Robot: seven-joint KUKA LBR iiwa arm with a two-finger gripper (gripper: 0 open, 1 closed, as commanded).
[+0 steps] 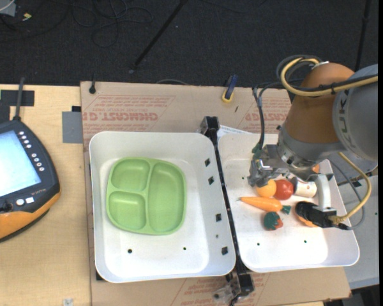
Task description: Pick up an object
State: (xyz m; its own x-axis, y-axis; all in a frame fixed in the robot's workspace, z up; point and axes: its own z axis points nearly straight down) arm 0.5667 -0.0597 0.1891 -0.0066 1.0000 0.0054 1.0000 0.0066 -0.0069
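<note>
End effector [265, 171]: low in right bin [293, 260], grip state cannot be told.
Toy food [272, 203]: clustered just beneath it.
Open room: bin floor toward the front edge.

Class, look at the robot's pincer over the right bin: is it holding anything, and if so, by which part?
It cannot be told. The pincer hangs low over the round red toy tomato and long orange toy carrot, but no item visibly sits between its tips.

1 fixed camera above, angled down on both white bins [115, 260].
</note>
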